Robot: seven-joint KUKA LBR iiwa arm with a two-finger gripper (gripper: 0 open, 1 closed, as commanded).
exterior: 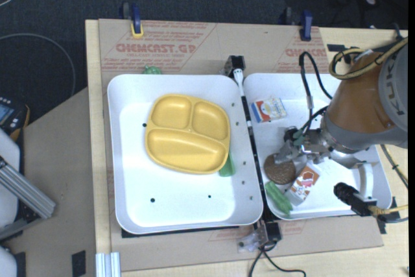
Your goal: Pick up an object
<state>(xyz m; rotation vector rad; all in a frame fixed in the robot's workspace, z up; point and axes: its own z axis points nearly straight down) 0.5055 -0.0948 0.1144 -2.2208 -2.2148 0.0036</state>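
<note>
camera view looks down on a worktop [104,139] carrying two white bins. the left bin [130,191] holds a yellow divided plate [188,133], with a green scrap [226,167] peeking out at the plate's lower right edge. the right bin [285,84] holds the graspable clutter: a small white packet with red and blue print [268,108] near its upper left, a round brown disc [281,171] lower down, a red-and-white packet [303,182] just beside the disc, and a pale green piece [279,199] against the front wall.

the gripper [290,151] hangs low over the right bin, directly above the brown disc, and whether it is released or clenched cannot be told from this angle.

my judgement is that the step in hand is the descent onto a target, most likely the disc. to do it well, the gripper should come straight down and centre on one thing alone; the disc, the red-and-white packet and the green piece lie crowded together, so a skewed approach could nudge a neighbour or pinch two at once. the disc also looks flat, so a shallow close may slip off it.

the wrist and cables cover part of the right bin's middle, so anything lying under them is unseen. the far edge of the disc is masked by the gripper, and the green piece's true shape is unclear.
</note>
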